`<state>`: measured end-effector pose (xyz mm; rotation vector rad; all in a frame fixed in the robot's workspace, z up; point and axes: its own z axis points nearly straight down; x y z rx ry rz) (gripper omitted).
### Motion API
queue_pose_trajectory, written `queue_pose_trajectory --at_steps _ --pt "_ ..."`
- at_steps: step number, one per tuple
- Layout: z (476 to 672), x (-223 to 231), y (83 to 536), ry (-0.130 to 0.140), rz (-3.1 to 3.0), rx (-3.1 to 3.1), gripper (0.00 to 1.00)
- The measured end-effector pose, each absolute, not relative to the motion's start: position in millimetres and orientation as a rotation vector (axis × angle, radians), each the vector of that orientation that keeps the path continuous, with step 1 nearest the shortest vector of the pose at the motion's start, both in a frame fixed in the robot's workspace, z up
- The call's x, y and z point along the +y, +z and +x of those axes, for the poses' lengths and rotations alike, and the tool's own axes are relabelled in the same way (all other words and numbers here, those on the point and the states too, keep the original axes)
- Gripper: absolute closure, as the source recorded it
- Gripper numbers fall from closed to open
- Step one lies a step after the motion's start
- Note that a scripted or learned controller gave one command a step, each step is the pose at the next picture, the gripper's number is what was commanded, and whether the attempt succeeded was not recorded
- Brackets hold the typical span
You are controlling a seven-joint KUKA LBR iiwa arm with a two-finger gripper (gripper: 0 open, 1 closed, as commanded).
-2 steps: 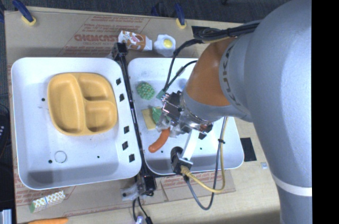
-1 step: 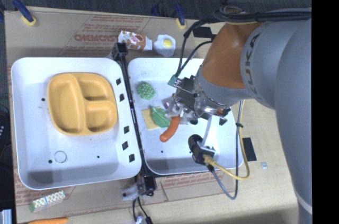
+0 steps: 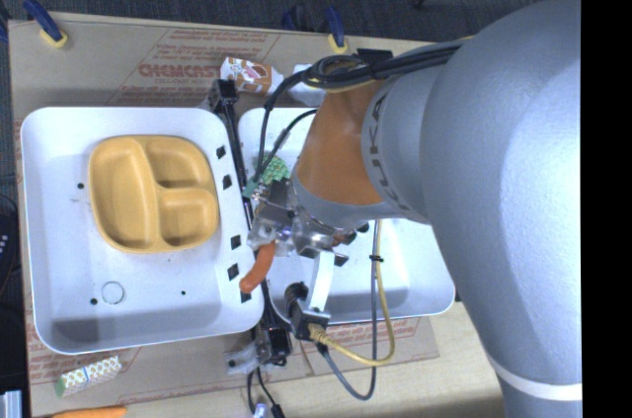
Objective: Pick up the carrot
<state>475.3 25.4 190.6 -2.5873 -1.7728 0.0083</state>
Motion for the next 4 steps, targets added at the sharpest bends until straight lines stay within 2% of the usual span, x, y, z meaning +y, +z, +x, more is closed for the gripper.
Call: queue_pose_trajectory --at_steps 1,2,3,4 --pt "488.6 29.7 256.8 0.004 -2.452 -1.959 1.0" --pt "488.3 45.2 349.8 0.001 -2.476 -1.931 1.0" --pt "475.5 20.7 240.3 0.007 -2.557 -1.817 1.0" --pt "475.3 64.2 207.8 0.008 -2.434 -1.979 1.0"
